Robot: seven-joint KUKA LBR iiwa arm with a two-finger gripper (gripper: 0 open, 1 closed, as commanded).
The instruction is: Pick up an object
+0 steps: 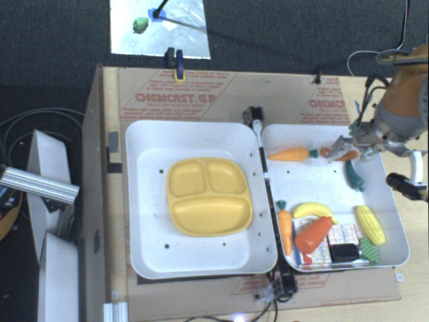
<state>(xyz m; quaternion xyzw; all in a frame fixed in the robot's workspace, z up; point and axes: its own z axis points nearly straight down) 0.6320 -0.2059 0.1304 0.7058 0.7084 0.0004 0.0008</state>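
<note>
My gripper [353, 147] hangs low over the back of the right bin [395, 210], below the arm's orange band. Right at it lies a small orange piece [337, 155], partly covered by the gripper. Whether the piece is held cannot be made out. A carrot [288, 155] with a green end lies just to the left, apart from the gripper. A dark teal vegetable [353, 176] rests slightly in front of the gripper.
The right bin's front holds a banana [313, 210], a corn cob [370, 225], a second carrot [285, 230], a red-orange vegetable [313, 235], a black item [344, 251] and a green piece [369, 250]. A yellow divided plate [209, 196] sits in the left bin [144, 180].
</note>
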